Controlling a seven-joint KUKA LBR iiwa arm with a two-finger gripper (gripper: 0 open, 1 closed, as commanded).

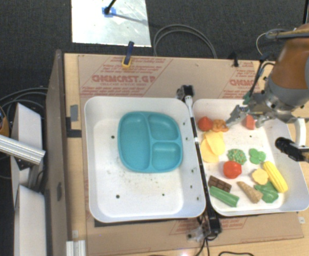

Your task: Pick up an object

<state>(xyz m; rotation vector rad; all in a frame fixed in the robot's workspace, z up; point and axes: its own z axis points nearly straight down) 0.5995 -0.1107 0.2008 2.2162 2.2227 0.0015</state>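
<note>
red toy piece (249,122) between the open gripper's (247,117) fingers

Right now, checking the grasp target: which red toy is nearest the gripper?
The red piece by the right bin's far edge, just beside the gripper; the other two red ones lie farther left and nearer.

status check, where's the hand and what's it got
Hand low over the right bin's far end, at a small red piece. Grip not confirmed. Toy food crowds the bin; teal plate alone in left bin.
</note>
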